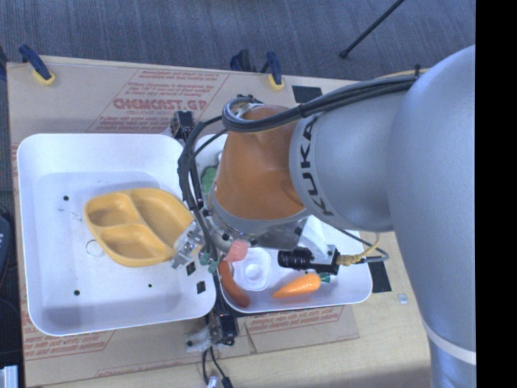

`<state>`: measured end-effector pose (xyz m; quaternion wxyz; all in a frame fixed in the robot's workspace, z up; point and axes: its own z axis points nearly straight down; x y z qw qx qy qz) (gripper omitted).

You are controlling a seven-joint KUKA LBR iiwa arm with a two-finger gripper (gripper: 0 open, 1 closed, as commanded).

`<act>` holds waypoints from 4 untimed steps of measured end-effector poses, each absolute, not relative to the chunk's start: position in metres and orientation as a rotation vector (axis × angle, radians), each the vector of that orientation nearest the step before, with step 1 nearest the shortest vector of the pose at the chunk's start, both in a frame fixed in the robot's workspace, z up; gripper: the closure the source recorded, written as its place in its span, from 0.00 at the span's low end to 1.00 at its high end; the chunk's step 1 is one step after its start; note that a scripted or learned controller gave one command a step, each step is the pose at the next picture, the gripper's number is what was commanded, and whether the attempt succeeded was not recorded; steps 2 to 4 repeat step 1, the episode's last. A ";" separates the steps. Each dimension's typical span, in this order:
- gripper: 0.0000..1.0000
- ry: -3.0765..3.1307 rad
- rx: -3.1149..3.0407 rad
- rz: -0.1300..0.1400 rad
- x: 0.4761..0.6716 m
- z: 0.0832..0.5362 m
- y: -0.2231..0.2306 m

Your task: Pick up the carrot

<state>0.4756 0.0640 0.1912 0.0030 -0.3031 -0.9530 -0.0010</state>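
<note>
The carrot, orange with a green stem end, lies on its side near the front edge of the right bin. My gripper hangs below the orange wrist band, over the wall between the two bins. It is to the left of the carrot and well apart from it, close to the right edge of a yellow tray. The arm's body hides most of the right bin.
A yellow divided tray lies in the left bin. In the right bin, a pink piece, a red oblong item and a white round cup sit just left of the carrot. Black cables run beside the wrist.
</note>
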 end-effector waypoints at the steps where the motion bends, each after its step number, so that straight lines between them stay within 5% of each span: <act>1: 1.00 -2.802 -1.418 0.002 0.477 0.221 0.046; 4: 1.00 -2.802 -1.418 0.002 0.477 0.221 0.046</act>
